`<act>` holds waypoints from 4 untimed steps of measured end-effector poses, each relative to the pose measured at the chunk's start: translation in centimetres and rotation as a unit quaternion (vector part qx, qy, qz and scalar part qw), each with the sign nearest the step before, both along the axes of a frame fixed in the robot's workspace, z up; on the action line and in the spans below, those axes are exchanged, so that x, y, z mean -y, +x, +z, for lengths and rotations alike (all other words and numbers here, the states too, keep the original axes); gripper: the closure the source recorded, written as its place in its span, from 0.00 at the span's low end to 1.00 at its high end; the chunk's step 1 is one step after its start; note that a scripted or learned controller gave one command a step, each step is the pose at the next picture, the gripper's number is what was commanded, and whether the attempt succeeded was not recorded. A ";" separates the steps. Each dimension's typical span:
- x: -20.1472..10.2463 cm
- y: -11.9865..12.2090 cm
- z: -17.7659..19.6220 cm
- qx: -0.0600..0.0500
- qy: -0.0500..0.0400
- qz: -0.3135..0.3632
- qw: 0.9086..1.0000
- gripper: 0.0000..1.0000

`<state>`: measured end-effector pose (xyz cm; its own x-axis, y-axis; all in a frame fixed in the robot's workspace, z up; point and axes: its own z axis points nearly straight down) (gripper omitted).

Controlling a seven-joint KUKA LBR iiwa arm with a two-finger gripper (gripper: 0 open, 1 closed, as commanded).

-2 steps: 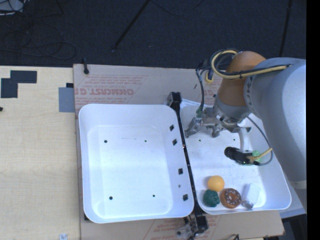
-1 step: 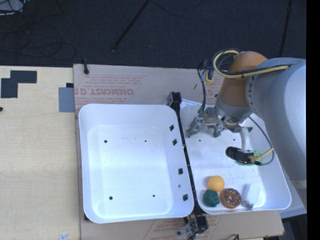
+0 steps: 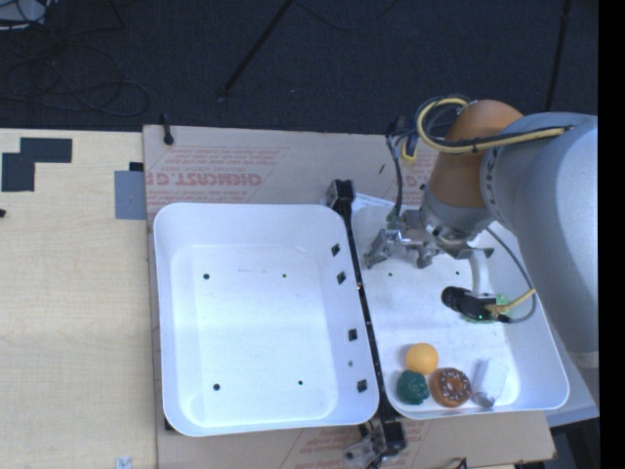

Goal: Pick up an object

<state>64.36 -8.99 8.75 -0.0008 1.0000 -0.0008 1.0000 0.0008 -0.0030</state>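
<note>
Orange ball (image 3: pixel 422 357), dark green ball (image 3: pixel 413 388), brown sprinkled doughnut (image 3: pixel 451 387) and a pale white block (image 3: pixel 491 379) huddle in the right white bin's (image 3: pixel 532 345) near corner, untouched, likely pick candidates. Farther, the hand (image 3: pixel 402 249) hangs over the bin's far end; its grip state I cannot tell.

orange ball (image 3: pixel 422 357), green ball (image 3: pixel 412 388) (both plain)

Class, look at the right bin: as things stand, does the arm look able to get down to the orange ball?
Probably yes. The orange ball lies uncovered in the right bin, nothing lying on it. The green ball and brown doughnut crowd its near side, so the gripper has little room there.
</note>
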 end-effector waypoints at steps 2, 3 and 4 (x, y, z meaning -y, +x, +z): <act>-0.6 -5.1 -0.1 -0.002 0.001 -0.002 1.000 1.00; -0.6 -4.9 0.0 0.000 0.001 -0.003 1.000 0.00; -1.0 0.2 11.5 0.007 0.000 0.000 1.000 0.00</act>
<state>64.55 -8.02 20.23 -0.0012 1.0000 -0.0016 0.9999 0.0012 0.0119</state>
